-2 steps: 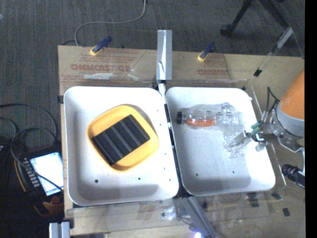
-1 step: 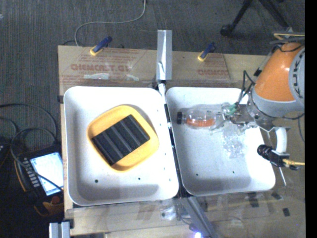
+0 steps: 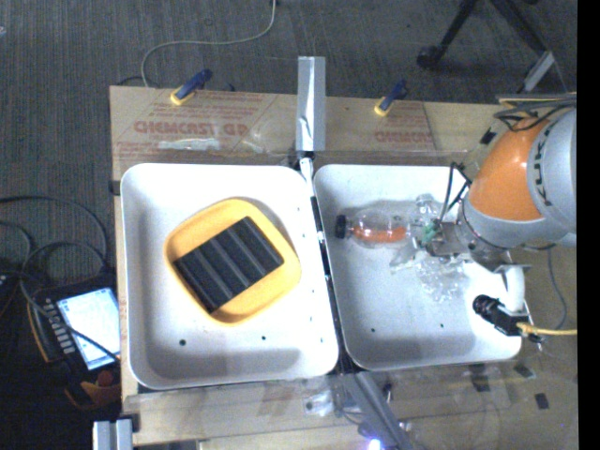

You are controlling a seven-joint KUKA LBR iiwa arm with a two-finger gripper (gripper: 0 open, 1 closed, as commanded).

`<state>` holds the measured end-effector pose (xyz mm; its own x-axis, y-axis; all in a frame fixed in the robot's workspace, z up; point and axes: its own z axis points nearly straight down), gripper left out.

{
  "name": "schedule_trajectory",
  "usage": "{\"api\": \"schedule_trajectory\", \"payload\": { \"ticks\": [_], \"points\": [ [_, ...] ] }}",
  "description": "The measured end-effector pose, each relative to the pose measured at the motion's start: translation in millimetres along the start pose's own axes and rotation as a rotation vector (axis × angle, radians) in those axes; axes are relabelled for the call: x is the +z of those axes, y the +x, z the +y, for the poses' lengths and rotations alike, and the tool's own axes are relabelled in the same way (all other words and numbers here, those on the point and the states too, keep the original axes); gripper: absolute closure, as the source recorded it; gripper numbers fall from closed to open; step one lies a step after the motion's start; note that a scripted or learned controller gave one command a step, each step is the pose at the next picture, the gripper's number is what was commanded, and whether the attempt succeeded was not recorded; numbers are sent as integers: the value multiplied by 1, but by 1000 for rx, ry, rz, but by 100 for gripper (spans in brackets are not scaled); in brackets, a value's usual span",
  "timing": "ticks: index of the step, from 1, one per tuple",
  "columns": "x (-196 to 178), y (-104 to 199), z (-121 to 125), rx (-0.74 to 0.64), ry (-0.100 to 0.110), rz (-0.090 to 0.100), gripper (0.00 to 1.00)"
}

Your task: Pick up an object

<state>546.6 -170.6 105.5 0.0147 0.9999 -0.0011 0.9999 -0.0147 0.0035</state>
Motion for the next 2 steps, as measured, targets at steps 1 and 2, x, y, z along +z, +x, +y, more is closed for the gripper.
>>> {"api": "schedule_trajectory", "payload": {
  "ticks": [1, 2],
  "points": [
    [-11, -1, 1, 0, -4, -2, 100],
    [-9, 0, 1, -1, -2, -1, 0]
  ]
}}
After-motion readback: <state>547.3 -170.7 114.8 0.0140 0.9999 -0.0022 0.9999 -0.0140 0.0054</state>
